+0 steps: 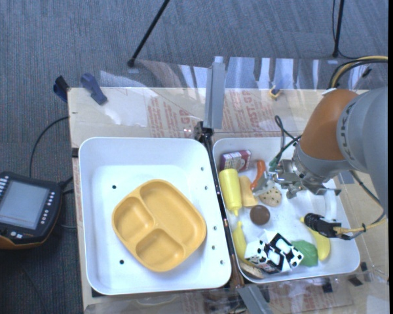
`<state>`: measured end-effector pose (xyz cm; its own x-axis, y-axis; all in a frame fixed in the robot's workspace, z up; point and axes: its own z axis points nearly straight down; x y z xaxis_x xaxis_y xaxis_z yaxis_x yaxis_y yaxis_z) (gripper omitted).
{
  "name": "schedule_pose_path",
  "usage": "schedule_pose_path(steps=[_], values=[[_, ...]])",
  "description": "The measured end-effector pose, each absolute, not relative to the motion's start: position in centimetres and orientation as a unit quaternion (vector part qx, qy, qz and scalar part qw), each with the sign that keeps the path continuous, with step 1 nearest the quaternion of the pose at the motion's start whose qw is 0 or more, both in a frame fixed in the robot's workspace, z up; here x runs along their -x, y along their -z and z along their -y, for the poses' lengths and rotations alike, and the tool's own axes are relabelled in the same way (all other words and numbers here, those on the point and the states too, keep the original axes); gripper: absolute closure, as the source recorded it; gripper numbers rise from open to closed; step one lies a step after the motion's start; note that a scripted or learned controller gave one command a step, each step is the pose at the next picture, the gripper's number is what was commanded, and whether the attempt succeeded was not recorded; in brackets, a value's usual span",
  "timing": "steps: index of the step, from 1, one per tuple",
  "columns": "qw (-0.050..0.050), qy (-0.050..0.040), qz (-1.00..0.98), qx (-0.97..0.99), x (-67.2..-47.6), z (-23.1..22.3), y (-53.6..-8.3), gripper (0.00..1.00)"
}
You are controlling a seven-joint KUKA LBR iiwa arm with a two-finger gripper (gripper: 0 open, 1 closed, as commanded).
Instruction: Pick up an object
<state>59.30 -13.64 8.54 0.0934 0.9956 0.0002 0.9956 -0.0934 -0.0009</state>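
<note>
My gripper hangs low over the upper middle of the right bin, at the end of the grey arm with its orange band. Just below it lies a tan cookie with dark chips; I cannot see whether they touch. An orange carrot lies to its left. Other items in this bin are a yellow bottle, a dark red can, a brown ball, a black-and-white cow toy, a green piece and a yellow banana.
The left bin holds a yellow divided plate. Another yellow banana-like piece lies along the right bin's left wall. Cables trail from the arm over the right bin's right side. A teach pendant lies off the bench at left.
</note>
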Motion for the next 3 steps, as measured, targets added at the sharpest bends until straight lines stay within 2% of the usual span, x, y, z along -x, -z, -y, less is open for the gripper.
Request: schedule_pose_path(steps=[1,2,3], values=[[0.003,-0.0018,0.699,0.715,-60.3,14.2,-9.8,0.0],[0.002,-0.001,0.712,0.702,-63.6,12.3,-8.4,0.0],[0.006,-0.0036,0.713,0.701,-63.5,12.2,-8.9,1.0]])
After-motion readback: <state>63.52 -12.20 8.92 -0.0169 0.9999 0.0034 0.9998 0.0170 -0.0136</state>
